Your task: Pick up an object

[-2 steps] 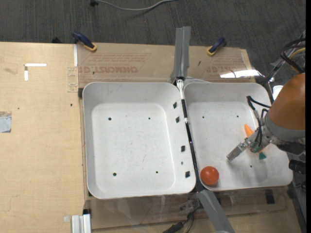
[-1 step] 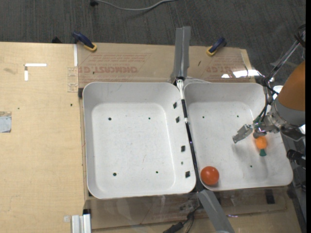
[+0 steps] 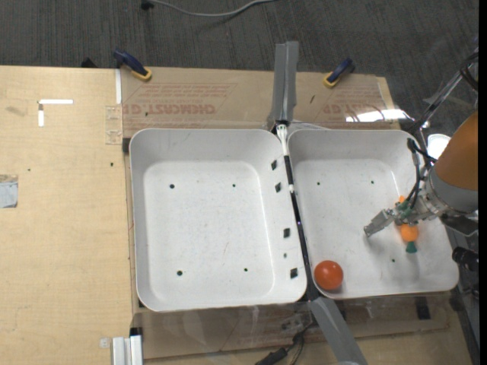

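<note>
Two shallow white plastic bins sit side by side on the wooden bench (image 3: 61, 226). The hand (image 3: 392, 223) hangs low in the right bin (image 3: 358, 166); how far it is open I cannot tell. A small orange-and-green carrot-like toy (image 3: 410, 236) lies just beside it. A smooth round red-orange ball (image 3: 329, 274) rests nearer the front-left corner.

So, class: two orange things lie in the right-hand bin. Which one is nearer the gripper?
The small orange piece with a green end, right beside the gripper. The round orange ball sits apart, near the bin's front left corner.
</note>
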`<control>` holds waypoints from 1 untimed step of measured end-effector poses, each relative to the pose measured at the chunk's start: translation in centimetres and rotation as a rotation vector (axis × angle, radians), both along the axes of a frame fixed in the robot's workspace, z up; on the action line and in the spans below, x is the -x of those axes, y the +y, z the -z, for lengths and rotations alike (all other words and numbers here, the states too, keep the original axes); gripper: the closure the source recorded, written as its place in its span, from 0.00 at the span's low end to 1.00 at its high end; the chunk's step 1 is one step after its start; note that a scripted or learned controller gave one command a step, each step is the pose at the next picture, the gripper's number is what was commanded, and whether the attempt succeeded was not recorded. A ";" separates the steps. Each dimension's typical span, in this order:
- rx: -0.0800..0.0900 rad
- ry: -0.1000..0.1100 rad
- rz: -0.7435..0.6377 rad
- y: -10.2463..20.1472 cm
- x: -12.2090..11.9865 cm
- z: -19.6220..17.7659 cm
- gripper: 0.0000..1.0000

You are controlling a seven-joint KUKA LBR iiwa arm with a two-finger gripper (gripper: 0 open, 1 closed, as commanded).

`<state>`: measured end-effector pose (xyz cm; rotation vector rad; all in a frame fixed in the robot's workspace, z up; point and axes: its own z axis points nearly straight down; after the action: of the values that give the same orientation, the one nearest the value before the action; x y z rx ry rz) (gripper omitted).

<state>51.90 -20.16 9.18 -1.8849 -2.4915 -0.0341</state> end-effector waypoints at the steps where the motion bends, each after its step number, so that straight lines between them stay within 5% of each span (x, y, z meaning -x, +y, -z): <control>1: 0.027 0.008 0.193 9.1 4.3 0.2 0.00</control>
<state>47.63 -11.06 9.00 -2.1250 -2.3067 0.0042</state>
